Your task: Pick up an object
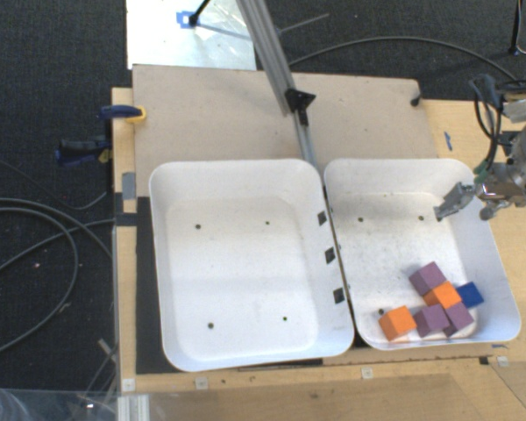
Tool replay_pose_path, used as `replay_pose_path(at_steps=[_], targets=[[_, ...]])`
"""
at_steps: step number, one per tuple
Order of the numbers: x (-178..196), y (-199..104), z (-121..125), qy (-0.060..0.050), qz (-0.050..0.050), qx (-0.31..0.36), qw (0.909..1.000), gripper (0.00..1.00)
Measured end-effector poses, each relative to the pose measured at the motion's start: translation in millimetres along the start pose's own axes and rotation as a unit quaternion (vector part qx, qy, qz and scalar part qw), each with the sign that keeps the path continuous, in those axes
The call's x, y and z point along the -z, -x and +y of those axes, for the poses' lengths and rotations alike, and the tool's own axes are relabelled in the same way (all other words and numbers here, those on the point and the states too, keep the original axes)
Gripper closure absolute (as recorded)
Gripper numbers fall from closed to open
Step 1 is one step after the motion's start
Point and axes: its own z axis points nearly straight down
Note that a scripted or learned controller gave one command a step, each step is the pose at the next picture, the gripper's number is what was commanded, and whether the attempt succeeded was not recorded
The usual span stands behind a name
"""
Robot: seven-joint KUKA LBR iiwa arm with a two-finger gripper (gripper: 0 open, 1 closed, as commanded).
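Over the right bin (486, 261), near its upper right rim, the gripper (456, 202) hangs at the end of the grey arm; one finger juts left over the bin floor, and whether the pincer is apart or together I cannot tell from this angle. Nothing is held.

Targets sit well apart from it, clustered in the bin's lower right corner: purple block (428, 278), orange block (442, 296), blue block (470, 295), two more purple ones touching at the front (444, 320), and a lone orange cube (398, 323) just left of the pile.

Best bet, as I judge it: go for the lone orange cube, since its sides are free; the packed ones leave no finger room.

Blocks look small, hard, matte, flat-faced and easy to pinch square-on. Bins are smooth white plastic, shallow, with rounded corners; the left bin (171, 261) is beside it.
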Motion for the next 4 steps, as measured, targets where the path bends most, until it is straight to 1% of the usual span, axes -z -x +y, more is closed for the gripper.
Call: replay_pose_path(at_steps=[1, 2, 3, 4], targets=[[11.3, -0.2, 1.2, 0.002, 0.000, 0.002, 1.0000, 1.00], [11.1, -0.1, 1.2, 0.002, 0.000, 0.002, 1.0000, 0.00], [-103.6, 21.4, 26.2, -0.004, 0.000, -0.001, 1.0000, 0.00], [-160.3, 16.1, -19.0, -0.004, 0.001, -0.002, 1.0000, 0.00]])
